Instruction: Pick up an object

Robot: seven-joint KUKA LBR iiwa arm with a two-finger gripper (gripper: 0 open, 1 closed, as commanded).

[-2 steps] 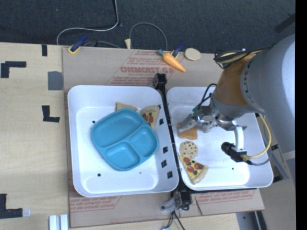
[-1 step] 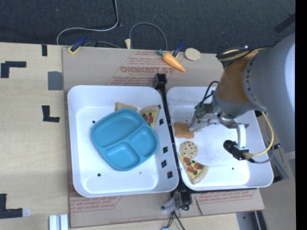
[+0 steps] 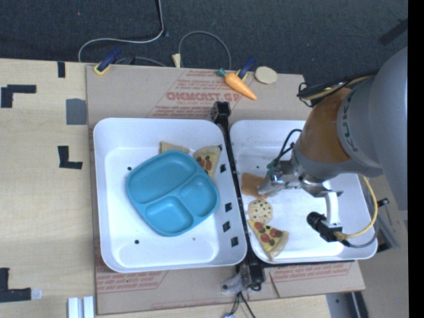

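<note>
Two shallow white plastic bins side by side on a brown cardboard sheet [image 3: 199, 95], parted by a black divider strip [image 3: 228, 171].

In the left bin [image 3: 109, 197] — a light-blue plastic divided tray [image 3: 172, 192] with three compartments, lying flat near the middle. Tucked behind its far edge, two tan toy pizza wedges [image 3: 207, 158], partly hidden by the tray.

In the right bin [image 3: 248, 134] — a flat orange-brown toy slice [image 3: 250, 184] close to the divider, just beside the gripper [image 3: 273, 181]. Nearer the front, a round cream cookie with dark chips [image 3: 260, 210], and touching or almost touching it a triangular toy pizza slice with red and green toppings [image 3: 270, 238].

Grey arm with orange band [image 3: 328, 134] reaching in from the right, low over the right bin. Gripper tip down at the orange-brown slice's right edge; cannot tell whether open or closed, nor whether anything is gripped.

Outside the bins, on the cardboard's far edge: an orange toy carrot [image 3: 240, 85] and a small beige disc [image 3: 266, 75].
</note>
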